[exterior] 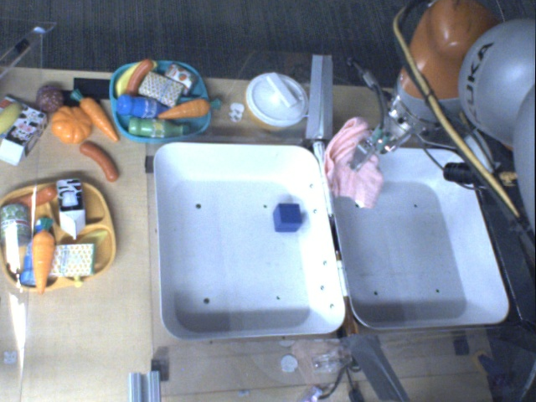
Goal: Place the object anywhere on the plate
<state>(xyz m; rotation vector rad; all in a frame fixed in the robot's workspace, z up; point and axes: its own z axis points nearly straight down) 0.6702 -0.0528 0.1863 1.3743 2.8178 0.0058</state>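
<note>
Camera view, looking down at a slant on two white bins side by side on the surface. Left bin with one blue cube sitting a little right of its middle, flat on the floor, well apart from all walls. Right bin holding a pink cloth bunched at its upper left corner, draped against the wall next to the divider between bins. Arm reaching in from the right, orange band up top, cables trailing down the right side. Hand down at the cloth, fingers pinched into the pink folds, closed on the cloth (upper right part of it gathered between them). Cloth partly lifted or just crumpled, hard to say which.

Behind the bins, a white round lidded container near the divider's far end. Left of that, a blue bowl piled with toy food: carrot, banana, small boxes. Further left on the surface, a toy pumpkin, a sausage, a dark round fruit and a printed carton at the edge. Lower left, a yellow plate loaded with more toys (carrot, bottle, little boxes), well apart from both bins. Cube untouched, nowhere near the hand.
</note>
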